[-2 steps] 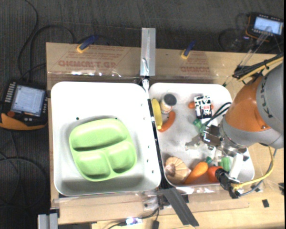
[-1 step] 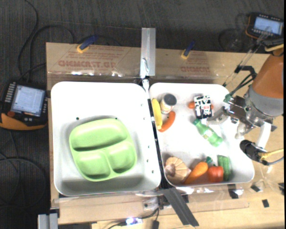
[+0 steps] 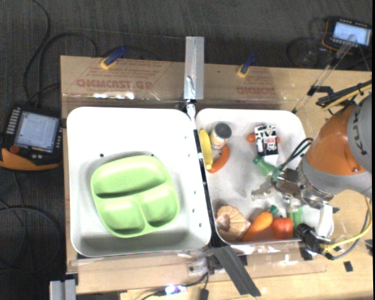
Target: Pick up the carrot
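Note:
The carrot [image 3: 257, 225] is orange and lies tilted near the front edge of the right bin [image 3: 237, 183]. It sits between a beige ridged piece [image 3: 230, 220] on its left and a red piece [image 3: 283, 227] on its right. My gripper [image 3: 274, 187] hangs over the right half of that bin, just above and behind the carrot and apart from it. The grey arm with its orange band [image 3: 340, 147] comes in from the right and hides the bin's right wall.
The right bin also holds a yellow banana [image 3: 204, 146], a small bottle [image 3: 220, 134], an orange-red piece [image 3: 221, 160], a black, white and red toy [image 3: 266, 139] and a green piece [image 3: 265, 165]. A green divided plate [image 3: 135, 194] lies in the left bin [image 3: 81, 136].

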You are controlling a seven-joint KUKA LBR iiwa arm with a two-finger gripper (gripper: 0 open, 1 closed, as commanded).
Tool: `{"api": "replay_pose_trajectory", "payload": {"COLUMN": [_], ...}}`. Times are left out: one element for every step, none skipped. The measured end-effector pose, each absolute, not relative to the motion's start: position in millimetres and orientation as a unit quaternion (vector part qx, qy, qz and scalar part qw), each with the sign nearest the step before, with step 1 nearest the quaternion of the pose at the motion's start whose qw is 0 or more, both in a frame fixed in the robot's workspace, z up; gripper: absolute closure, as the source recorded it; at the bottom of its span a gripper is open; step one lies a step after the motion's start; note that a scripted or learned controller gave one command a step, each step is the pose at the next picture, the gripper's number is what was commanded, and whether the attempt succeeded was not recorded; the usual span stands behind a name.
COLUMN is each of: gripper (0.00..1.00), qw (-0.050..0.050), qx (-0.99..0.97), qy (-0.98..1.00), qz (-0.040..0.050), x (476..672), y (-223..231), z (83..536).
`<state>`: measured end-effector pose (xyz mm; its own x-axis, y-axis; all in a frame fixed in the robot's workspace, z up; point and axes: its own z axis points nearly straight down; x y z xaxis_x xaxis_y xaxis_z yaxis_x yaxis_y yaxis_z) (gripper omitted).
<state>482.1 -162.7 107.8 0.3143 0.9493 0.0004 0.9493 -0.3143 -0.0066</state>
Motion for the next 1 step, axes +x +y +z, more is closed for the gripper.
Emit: {"api": "replay_pose_trajectory", "payload": {"gripper": [0.0], "qw": [-0.003], "qx": [-0.736], "qy": [-0.677], "qz": [-0.001], "x": [485.4], "y": [-162.5], "z": [89.0]}}
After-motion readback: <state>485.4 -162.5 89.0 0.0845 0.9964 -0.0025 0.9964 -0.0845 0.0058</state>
